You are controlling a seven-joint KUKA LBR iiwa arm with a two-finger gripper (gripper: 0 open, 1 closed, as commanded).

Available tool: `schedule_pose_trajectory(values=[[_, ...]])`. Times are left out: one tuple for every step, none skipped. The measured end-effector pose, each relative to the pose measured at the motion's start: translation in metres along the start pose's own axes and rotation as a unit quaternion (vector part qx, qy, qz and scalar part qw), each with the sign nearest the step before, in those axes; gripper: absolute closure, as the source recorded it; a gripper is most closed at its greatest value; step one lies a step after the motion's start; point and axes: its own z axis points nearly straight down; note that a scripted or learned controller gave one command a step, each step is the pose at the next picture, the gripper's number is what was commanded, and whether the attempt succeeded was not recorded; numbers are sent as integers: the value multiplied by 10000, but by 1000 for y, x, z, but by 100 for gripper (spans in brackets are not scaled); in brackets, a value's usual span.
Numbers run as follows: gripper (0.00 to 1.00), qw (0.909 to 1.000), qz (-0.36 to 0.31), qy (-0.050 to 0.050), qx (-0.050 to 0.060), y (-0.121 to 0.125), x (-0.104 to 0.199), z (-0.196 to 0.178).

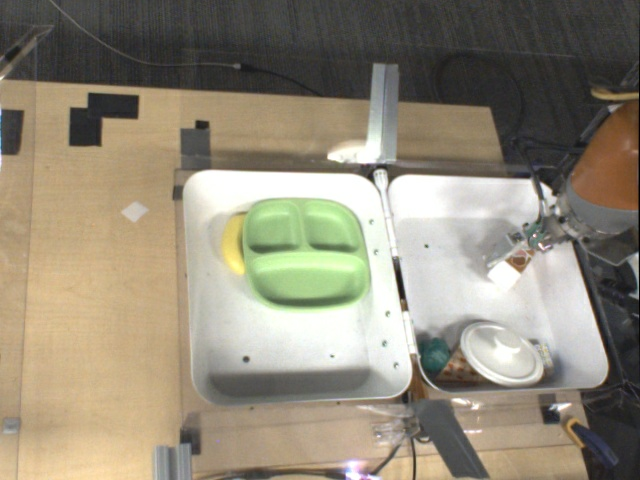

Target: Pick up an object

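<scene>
The gripper sat in the right half of the frame, over the upper right part of the right bin. Whether it was clenched or released could not be told, as its tip was small and cluttered with wiring. Just below and left of it lay a small white block with a reddish-brown patch at its upper edge. The block looked to be touching or just beside the tip, though nothing showed it actually gripped. It seemed the likeliest thing to pick. Behind the gripper the grey wrist and orange band rose toward the right edge. Lower in the same bin lay a white round lid, with a teal object and something brownish just beside it at the lower left. The left bin held a green divided plate with a yellow thing peeking from under its left side. To do the step well, the gripper probably wanted to centre squarely over the block, straddle its short sides, settle low to the bin floor before closing, then lift straight up, well apart from the bin's right wall.
</scene>
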Motion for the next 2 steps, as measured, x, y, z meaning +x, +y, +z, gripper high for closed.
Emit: schedule_pose_trajectory(values=[[0,9943,1040,108,184,69,-27,-93],[0,9984,508,131,193,23,-8,-8]])
